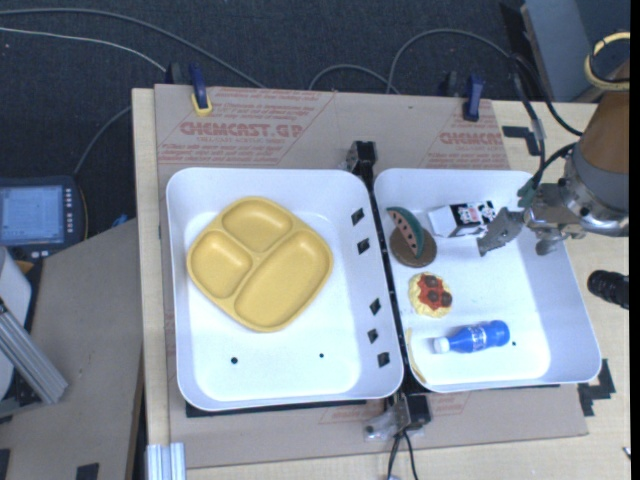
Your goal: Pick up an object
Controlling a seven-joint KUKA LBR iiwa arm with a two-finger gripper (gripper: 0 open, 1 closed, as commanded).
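While the blue bottle lies lengthwise left-right, cap pointing left, the jaws hang open, holding nothing.

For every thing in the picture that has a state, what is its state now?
Gripper: open, holding nothing, above the right bin.
Bottle: lying on its side, cap on.
Yellow plate: right side up in the left bin, nothing in its compartments.
Small box: lying flat.

Left bin: divided plate. Right bin: small box at back, slice to its left, pizza toy mid, bottle in front.
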